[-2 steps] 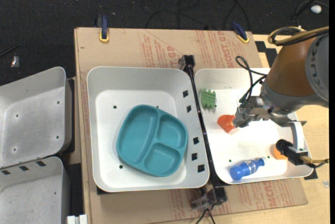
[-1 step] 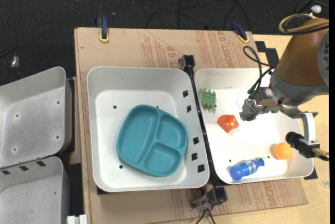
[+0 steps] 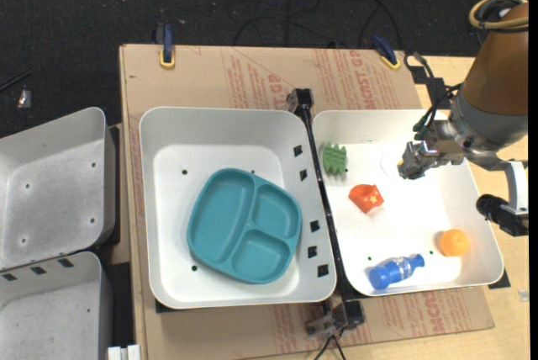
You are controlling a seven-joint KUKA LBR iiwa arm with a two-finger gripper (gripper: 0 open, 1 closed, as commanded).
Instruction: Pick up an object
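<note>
1. Two white bins sit side by side on a board: the left bin (image 3: 160, 131) holds one teal divided plate (image 3: 244, 224), and the right bin (image 3: 471, 266) holds four small things.
2. One blue bottle (image 3: 393, 271) lies on its side near the right bin's front edge. Its long axis runs roughly left to right, tilted slightly, with the narrower end pointing toward the right edge and the wider end toward the left.
3. One orange ball (image 3: 454, 242) rests just beside the bottle's narrow end, near the front right corner.
4. One red block (image 3: 366, 198) sits around the middle of the right bin, toward its left side.
5. One green ridged toy (image 3: 335, 159) lies near the right bin's left wall, toward the back, its long axis running front to back.
6. The gripper (image 3: 414, 162) hangs over the back right part of the right bin, apart from all four things; nothing shows between its fingers, and whether they are spread or pressed together cannot be told.
</note>
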